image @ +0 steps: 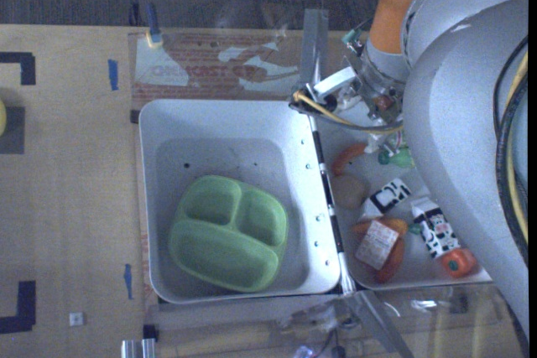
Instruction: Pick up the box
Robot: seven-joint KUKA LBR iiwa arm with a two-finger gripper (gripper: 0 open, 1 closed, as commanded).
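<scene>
Box: a small black-and-white carton [387,196] lies tilted in the right bin [419,279], near its middle; a second carton with the same cow-spot print [435,231] lies just beside it, closer to the arm. Which one the task means I cannot tell.
Neighbours: a pale rounded item [350,189] sits just left of the first carton, an orange-red piece [346,156] above that, a tan packet with an orange edge [379,245] below, and a small orange fruit-like thing [458,263] by the second carton.
Handling: judged light and fairly stiff, with thin card walls that may dent under a hard squeeze; the printed faces look smooth and could slip.
Where to hold: across the two long flat sides, near the middle, coming from above, since clutter crowds the ends.
Gripper: the wrist [369,88] hangs over the far end of the right bin, well apart from the cartons; whether the pincer is apart or together I cannot tell.
Surface: shallow white plastic bins; the left bin [159,138] holds a green divided tray [228,231].
Room: wooden bench [67,205] with blue tape marks, dark floor beyond.
</scene>
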